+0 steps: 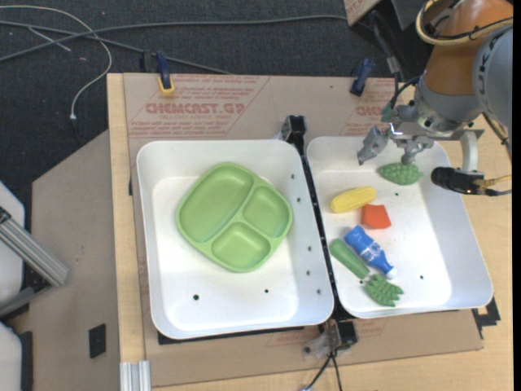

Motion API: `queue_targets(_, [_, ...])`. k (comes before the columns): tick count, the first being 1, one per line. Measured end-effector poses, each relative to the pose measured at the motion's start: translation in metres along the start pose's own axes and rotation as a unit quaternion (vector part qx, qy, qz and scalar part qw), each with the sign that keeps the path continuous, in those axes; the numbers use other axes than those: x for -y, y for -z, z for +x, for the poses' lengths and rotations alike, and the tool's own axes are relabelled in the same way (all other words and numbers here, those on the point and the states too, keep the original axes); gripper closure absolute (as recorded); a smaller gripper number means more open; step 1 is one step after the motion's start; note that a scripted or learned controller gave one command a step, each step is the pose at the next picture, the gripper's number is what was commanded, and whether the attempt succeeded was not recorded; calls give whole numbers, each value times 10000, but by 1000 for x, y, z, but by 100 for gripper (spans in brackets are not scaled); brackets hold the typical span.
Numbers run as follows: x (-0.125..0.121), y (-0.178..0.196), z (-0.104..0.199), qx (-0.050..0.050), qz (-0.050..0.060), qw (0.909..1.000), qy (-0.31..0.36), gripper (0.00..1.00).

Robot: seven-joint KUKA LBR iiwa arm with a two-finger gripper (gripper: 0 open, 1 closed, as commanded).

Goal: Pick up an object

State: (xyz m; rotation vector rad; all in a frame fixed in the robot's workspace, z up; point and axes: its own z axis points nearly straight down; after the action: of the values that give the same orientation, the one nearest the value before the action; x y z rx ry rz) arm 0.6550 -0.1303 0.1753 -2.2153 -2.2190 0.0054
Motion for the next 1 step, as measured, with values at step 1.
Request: queue_targets(1, [7,-43,1,5,-22,10000,-8,0])
